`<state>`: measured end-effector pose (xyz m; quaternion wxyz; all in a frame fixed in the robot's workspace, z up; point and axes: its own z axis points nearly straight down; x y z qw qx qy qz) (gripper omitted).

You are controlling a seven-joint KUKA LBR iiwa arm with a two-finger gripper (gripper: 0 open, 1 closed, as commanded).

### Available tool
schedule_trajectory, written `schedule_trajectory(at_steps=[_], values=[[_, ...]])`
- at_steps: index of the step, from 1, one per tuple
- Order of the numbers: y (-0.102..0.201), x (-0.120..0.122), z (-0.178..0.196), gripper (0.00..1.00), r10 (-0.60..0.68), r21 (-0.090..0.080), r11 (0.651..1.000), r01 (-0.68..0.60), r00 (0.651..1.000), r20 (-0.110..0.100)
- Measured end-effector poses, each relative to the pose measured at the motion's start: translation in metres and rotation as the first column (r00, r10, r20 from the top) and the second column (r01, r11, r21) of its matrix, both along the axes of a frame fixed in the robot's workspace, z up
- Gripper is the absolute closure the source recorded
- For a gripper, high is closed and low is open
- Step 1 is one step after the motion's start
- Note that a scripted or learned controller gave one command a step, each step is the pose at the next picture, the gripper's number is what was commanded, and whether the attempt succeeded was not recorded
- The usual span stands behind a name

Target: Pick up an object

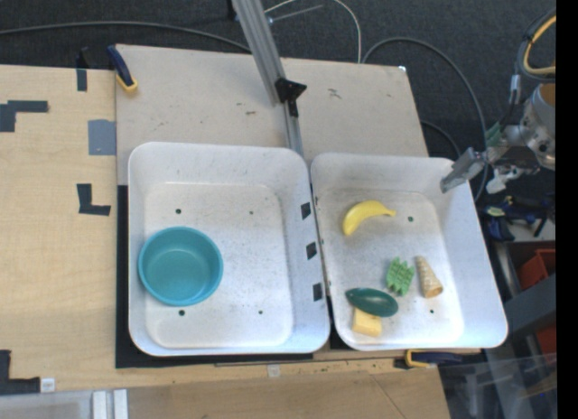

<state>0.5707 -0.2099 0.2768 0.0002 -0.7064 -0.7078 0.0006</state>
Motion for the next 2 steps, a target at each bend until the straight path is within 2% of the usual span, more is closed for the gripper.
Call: schedule_trajectory(at_steps=[1,2], values=[[0.0,0.0,0.0,0.0,0.0,0.0,1.0,0.0,1.0,0.0],[0.01,-0.004,-0.05,0.0,-0.001,0.001,1.0,0.001,1.0,-0.005]])
